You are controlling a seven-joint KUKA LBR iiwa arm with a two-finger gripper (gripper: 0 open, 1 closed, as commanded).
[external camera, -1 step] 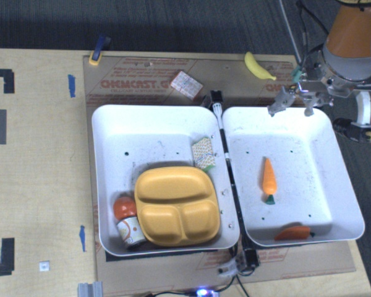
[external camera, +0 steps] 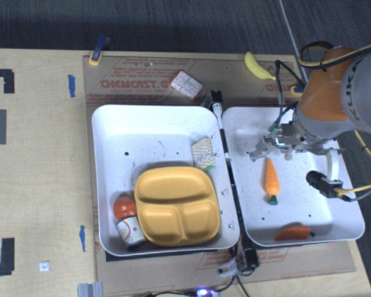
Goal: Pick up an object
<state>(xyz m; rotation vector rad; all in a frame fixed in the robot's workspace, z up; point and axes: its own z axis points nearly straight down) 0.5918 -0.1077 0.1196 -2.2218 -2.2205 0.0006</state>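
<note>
An orange carrot (external camera: pixel 271 178) with a green end lies lengthwise in the middle of the right bin (external camera: pixel 346 228). My gripper (external camera: pixel 272 151) hangs just beyond the carrot's far tip. It is open, its two grey fingers spread to either side, with nothing between them. A flat red-orange object (external camera: pixel 292 232) rests by the right bin's near wall. In the left bin (external camera: pixel 105 166) sit a large yellow compartment tray (external camera: pixel 176 204), an orange-and-white can (external camera: pixel 128 223) at the near left corner, and a small patterned packet (external camera: pixel 203 152).
The two bins meet along a black divider strip (external camera: pixel 226 166). Behind them, on the cardboard, lie a yellow banana-shaped object (external camera: pixel 258 67) and a checked packet (external camera: pixel 185 84). A blue clip (external camera: pixel 99 47) sits at the cardboard's far left corner.
</note>
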